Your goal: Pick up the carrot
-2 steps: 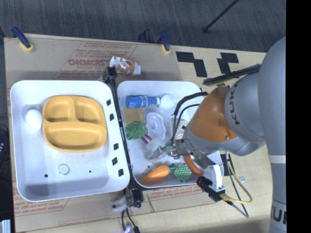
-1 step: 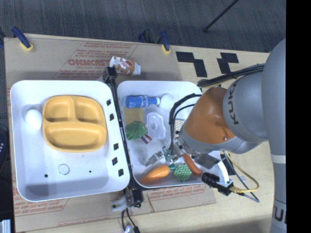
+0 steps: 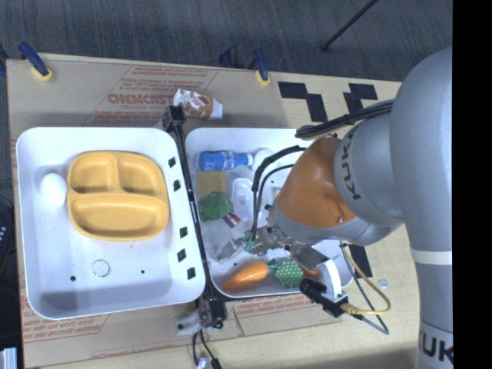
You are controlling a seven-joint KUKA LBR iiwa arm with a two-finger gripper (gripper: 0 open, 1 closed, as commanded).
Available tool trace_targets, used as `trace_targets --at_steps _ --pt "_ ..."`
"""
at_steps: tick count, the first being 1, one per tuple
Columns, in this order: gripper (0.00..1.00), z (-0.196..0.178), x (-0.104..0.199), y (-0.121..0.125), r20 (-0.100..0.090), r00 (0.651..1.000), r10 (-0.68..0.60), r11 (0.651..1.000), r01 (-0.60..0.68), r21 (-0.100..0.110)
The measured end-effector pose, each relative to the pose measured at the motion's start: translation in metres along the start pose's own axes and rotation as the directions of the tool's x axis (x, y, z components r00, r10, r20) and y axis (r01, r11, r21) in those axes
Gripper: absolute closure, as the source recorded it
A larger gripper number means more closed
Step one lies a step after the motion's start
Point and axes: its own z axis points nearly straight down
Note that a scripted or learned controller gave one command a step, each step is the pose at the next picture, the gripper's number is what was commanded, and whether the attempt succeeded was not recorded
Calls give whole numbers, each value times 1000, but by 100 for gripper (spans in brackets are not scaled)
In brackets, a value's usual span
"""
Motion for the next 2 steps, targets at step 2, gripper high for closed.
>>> trace_targets --at_steps 2 --pt "0 -26 -37 20 2 979 203 979 -203 -2"
